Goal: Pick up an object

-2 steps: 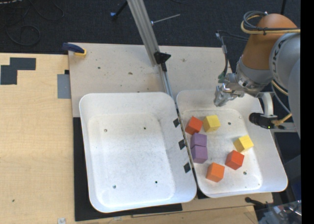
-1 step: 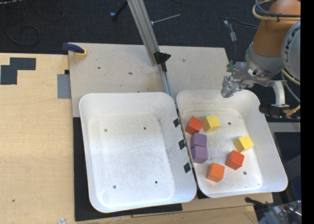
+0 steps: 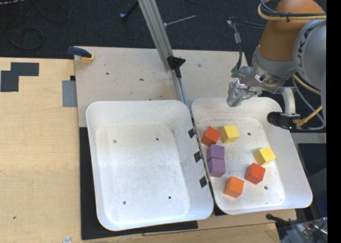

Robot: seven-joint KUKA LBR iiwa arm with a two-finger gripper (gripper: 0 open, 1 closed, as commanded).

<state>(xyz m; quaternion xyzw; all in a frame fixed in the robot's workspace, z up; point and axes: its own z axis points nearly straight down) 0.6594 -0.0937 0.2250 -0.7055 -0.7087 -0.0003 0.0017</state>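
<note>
Blocks sit in the right bin (image 3: 298, 180), six of them, loose on its floor. I see a red block (image 3: 211, 135) touching a yellow block (image 3: 230, 133) toward the upper left of that bin, and just below them a purple block (image 3: 216, 160) lying against the bin's left wall. Lower down, an orange block (image 3: 234, 186) sits near a second red block (image 3: 255, 173), with a second yellow block (image 3: 264, 155) just above that one, toward the right side. The gripper (image 3: 235, 99) hangs over the bin's upper rim, above and apart from every block, with nothing between its tips; I cannot tell how its claw stands. The left bin (image 3: 101, 130) lies beside it in the lower middle of the frame.
</note>
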